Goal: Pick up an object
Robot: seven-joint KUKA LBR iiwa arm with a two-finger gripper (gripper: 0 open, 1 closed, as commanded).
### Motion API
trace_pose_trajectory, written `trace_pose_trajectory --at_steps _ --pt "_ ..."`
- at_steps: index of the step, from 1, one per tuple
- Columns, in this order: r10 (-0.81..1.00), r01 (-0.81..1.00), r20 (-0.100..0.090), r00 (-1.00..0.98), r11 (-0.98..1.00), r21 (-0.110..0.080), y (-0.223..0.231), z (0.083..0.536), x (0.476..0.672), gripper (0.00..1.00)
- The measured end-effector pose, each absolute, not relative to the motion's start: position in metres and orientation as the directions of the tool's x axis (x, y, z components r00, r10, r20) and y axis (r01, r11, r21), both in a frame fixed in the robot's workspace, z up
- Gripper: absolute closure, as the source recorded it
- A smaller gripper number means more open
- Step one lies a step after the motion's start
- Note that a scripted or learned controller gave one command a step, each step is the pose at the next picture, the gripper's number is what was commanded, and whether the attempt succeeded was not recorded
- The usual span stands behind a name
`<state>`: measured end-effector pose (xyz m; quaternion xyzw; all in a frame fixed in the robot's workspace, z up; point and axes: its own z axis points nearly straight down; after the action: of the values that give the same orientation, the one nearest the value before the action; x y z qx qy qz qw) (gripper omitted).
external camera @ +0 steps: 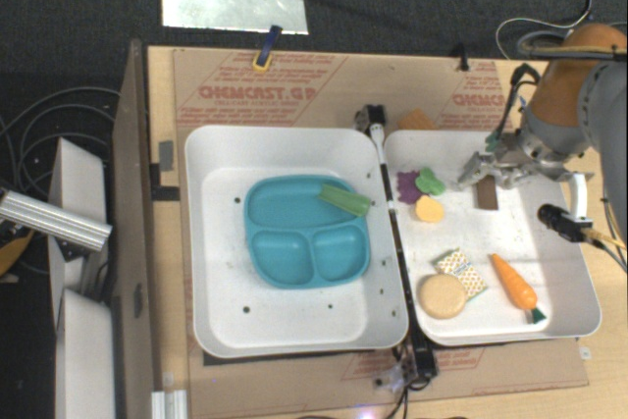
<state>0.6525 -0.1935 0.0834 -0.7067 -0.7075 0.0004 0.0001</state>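
Several toys (429, 209) near claw (488, 174), perhaps touching brown block (486, 195).

Brown sheet (285, 83) reads "CHEMCAST GP" (printed red)

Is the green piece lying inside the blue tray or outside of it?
Partly in. The green piece lies across the blue tray's upper right rim, one end over a compartment, the other reaching past the rim.

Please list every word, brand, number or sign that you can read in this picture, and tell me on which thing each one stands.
"CHEMCAST GP", red print repeated on the brown protective sheet under the two bins, most clearly at its upper left.
The same red print at the sheet's upper right is partly hidden and too blurred to read fully.
The smaller red lines around it are too small to read.
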Motion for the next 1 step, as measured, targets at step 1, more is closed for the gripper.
trace_pose_trajectory --at_steps 1 --pt "1.000 1.000 -0.002 -0.004 0.004 0.006 -0.1934 0.0990 0.6544 1.00"
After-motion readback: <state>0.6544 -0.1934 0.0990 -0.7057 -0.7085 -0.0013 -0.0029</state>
